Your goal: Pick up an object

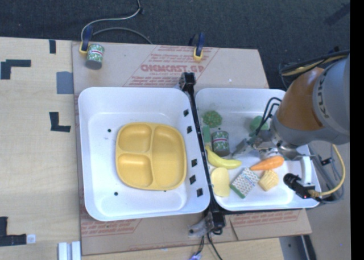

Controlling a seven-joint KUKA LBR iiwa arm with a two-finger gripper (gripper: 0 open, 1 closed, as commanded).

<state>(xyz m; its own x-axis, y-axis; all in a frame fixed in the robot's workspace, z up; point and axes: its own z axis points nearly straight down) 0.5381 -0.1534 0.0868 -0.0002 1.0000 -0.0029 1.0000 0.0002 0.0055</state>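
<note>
Two bins, left bin [94, 139] and right bin [239, 97]: white plastic, smooth, slight sheen. Yellow divided plate [151, 156] at frame centre-left: matt plastic, smooth. Brown board [165, 65] under the bins: cardboard, matt, red print. Bench top [34, 156] at left: pale wood look, matt. Floor [227, 3] along the top: dark carpet-like, rough. Arm [318, 105] at right: grey smooth shell, orange band glossy. Banana [222, 161], carrot [266, 164]: smooth plastic look, faint shine. Small can [220, 141]: paper-like printed label. Sponge-like block [245, 182]: speckled, rough.
</note>
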